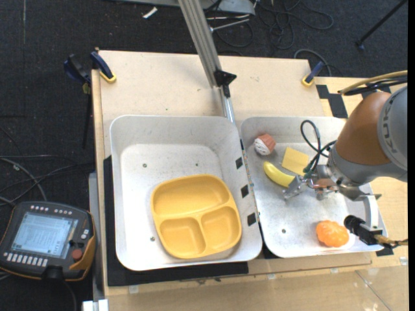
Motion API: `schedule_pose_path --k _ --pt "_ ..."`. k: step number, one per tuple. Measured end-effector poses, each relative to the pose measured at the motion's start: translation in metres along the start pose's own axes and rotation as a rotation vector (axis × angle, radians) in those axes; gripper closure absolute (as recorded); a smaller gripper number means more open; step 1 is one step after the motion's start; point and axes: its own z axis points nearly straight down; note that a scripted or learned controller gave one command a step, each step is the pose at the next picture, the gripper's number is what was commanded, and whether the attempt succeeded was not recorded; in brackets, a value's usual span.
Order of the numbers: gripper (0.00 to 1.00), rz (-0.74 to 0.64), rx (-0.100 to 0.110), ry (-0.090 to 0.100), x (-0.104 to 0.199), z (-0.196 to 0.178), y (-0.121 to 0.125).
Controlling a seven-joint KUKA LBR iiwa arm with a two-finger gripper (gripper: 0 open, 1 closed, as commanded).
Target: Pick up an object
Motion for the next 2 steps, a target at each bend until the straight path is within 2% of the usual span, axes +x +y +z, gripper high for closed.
schedule_pose_path --k 1,2 --pt "1.00 -0.001 -0.002 0.000 0.000 -0.012 0.001" --pt "1.00 0.001 -0.004 -0.001 -0.009 -0.064 -0.005"
